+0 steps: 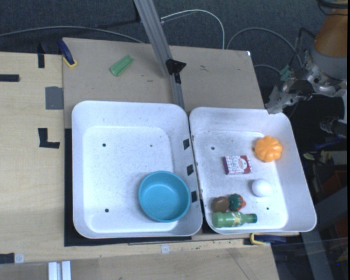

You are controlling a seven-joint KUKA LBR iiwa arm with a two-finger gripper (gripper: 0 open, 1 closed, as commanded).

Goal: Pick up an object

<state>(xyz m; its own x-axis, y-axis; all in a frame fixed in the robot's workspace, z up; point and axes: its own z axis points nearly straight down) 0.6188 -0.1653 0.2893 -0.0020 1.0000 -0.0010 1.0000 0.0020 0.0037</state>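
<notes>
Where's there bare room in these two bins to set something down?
The left bin is mostly bare: its whole upper half and left side, above and left of the blue bowl. In the right bin, the strip along the top rim and the left side beside the small red box are free. Its lower right is crowded: orange pumpkin, white ball, green bottle.

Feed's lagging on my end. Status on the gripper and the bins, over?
Gripper off the right bin's far right corner, holding nothing. Pumpkin, red box, white ball, green bottle untouched. Approach unobstructed.
</notes>
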